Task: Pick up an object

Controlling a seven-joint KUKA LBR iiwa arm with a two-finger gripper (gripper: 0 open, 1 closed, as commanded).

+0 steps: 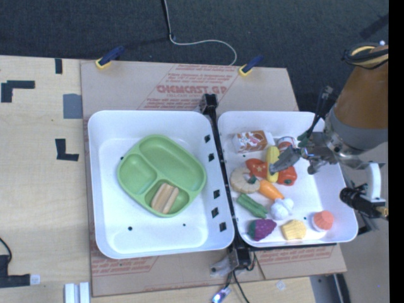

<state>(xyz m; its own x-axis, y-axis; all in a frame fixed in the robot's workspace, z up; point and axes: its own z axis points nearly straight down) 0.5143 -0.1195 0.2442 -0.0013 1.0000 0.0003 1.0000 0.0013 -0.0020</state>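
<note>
the pincer point(282, 161) is seen low over the right bin point(328, 194), reaching in from the right with its grey fingers slanted down and to the left; whether anything is gripped, or how far the fingers are parted, cannot be told from this angle. directly around the pincer a cluster of toy food is gathered: a yellow piece point(272, 153) is set just to its upper left, a red tomato-like piece point(288, 177) lies just below it, touching or nearly touching the fingertips, and a second red piece point(255, 167) is placed to its left. further left and slightly lower a pale round slice point(242, 182) is found, with an orange carrot point(271, 190) beside it. above and to the left of the pincer a clear packet with a red and white print point(250, 141) is laid near the bin's back wall. below the pincer, toward the front wall, a green pod point(252, 205), a white piece point(281, 207), a purple bunch point(261, 228), a yellow corn-like piece point(293, 230) and an orange-red round piece point(323, 220) are spread. well to the left of the pincer, past the divider, the left bin point(107, 219) is occupied by a green sectioned plate point(161, 169), tilted in plan, and a tan ridged piece point(165, 197) is held in its lower compartment.
</note>
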